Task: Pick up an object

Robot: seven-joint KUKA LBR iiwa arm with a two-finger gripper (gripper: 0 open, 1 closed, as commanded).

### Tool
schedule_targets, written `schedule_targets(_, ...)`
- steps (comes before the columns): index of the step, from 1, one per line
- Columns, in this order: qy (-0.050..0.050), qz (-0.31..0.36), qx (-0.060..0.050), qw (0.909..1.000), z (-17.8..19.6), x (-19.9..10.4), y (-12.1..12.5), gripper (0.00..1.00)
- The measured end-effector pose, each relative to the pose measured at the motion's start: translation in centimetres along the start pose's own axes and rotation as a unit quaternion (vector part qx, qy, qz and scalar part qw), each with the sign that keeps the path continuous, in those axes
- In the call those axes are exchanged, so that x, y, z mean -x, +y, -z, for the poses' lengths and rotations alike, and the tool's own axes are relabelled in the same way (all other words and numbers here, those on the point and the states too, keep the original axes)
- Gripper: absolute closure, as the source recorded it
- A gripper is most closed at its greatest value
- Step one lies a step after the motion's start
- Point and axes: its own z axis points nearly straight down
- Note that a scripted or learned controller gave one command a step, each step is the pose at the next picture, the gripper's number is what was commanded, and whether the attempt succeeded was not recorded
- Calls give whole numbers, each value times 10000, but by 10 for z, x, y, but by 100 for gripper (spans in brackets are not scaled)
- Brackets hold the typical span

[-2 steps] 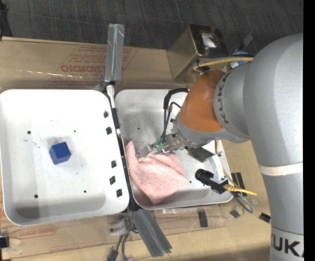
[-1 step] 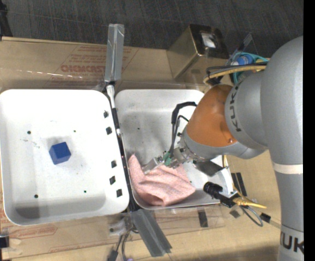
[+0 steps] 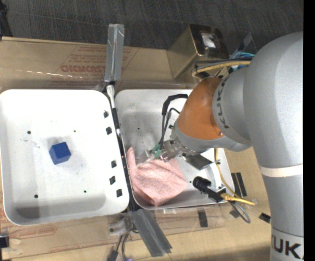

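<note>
Gripper (image 3: 158,152) sits low in the right white bin (image 3: 141,107), at the far edge of a crumpled pink cloth (image 3: 156,181). A small blue cube (image 3: 60,152) lies in the left white bin (image 3: 16,145).

Your arm (image 3: 271,107) is a thick, smooth, silver-grey tube with rounded segments and a soft sheen. A pale seam ring (image 3: 281,171) runs round the lower segment, and below it you can read part of the black maker's lettering (image 3: 286,249), "KU". More black letters (image 3: 222,113) run beside the orange band (image 3: 201,113), a glossy dome-shaped section above the wrist. A black cable (image 3: 169,106) loops out from under that band, and yellow, blue and white wires (image 3: 228,64) bunch near its top. Under the wrist sits a grey metal block with a green part (image 3: 158,151) at its end. A black cylindrical fitting (image 3: 201,185) projects below, trailing a yellow cable (image 3: 239,200).
</note>
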Motion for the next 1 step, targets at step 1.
schedule_targets(1, 6, 218, -1, 9998, 0, 22, -51, 0)
